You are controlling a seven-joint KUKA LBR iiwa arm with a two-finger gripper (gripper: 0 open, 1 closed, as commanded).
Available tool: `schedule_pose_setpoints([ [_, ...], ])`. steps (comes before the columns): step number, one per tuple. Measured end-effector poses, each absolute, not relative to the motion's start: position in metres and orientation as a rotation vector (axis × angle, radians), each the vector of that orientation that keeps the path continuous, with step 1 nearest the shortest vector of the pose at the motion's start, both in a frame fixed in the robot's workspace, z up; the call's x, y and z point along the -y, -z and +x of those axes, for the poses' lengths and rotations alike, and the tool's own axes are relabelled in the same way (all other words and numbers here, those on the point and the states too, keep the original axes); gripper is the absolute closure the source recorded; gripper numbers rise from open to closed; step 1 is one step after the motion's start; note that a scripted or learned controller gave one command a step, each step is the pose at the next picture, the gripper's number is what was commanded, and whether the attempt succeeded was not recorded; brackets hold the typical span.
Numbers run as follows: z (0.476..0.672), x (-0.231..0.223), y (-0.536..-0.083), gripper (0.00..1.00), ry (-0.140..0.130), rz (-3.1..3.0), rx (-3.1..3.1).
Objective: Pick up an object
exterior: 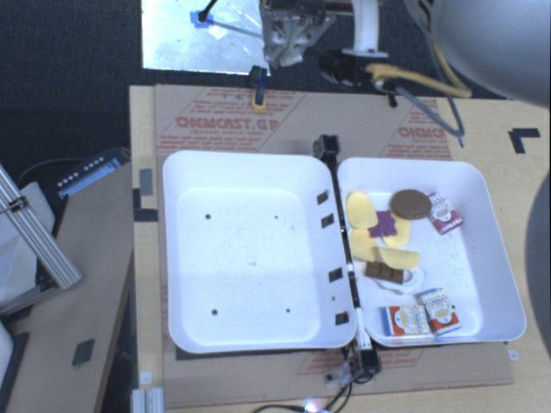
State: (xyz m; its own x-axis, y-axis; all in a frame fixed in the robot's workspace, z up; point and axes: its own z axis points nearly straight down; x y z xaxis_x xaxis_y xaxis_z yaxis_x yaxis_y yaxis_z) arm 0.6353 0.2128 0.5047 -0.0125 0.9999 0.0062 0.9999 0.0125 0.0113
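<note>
Near the front edge, small cartons (421, 314) lie in the right bin (495, 231); a brown disc (411, 203) sits further back. The left bin (185, 256) offers open room. Beyond the bench (284, 110), the hand (287, 46) hangs; its opening can't be told.

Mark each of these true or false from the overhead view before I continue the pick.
1. All the objects lie in the right bin. True.
2. The gripper is down among the objects. False: it hangs above the bench beyond the bins' far edge.
3. The brown round disc sits near the right bin's far side. True.
4. The purple piece lies in the left bin. False: it rests among the yellow pieces in the right bin.
</note>
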Motion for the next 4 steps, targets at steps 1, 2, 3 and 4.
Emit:
schedule_pose_setpoints([
  [1, 0.649, -0.075, -0.467, 1.00, 0.006, 2.233, -2.207],
  [2, 0.620, -0.092, -0.512, 1.00, -0.009, 2.213, -2.225],
  [3, 0.569, -0.108, -0.538, 1.00, -0.009, 2.213, -2.227],
  [4, 0.553, 0.002, -0.535, 1.00, 0.000, 2.230, -2.209],
])
